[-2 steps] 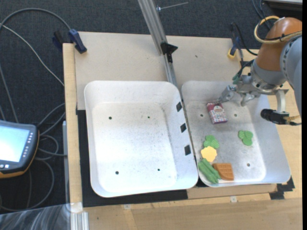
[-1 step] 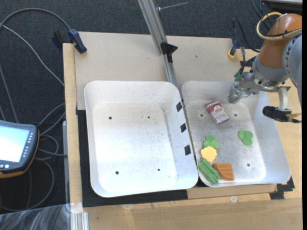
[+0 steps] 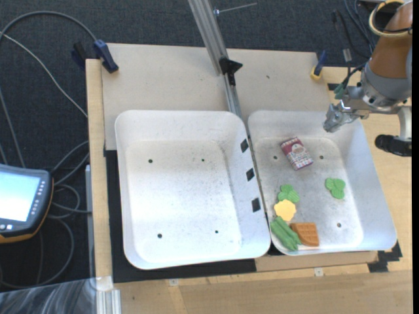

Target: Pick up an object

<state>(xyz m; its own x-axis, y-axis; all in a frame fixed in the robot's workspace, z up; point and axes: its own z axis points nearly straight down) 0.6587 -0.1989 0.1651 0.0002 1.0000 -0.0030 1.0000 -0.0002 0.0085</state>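
Down at the bottom of the right bin lie an orange waffle-like toy and a long green toy, touching each other. Just above them sit a yellow piece and a small green leafy piece. Another green leafy piece lies alone to the right. A red and white little box lies higher up, near the middle of that bin. The left bin has nothing in it.

At the upper right of the frame, the gripper hangs over the top edge of the right bin. It holds nothing, and I cannot tell how far apart it stands. I think the picking has not started yet. The little box is the closest toy. Next, the gripper needs to move down and left over one toy, drop low, and close on it.
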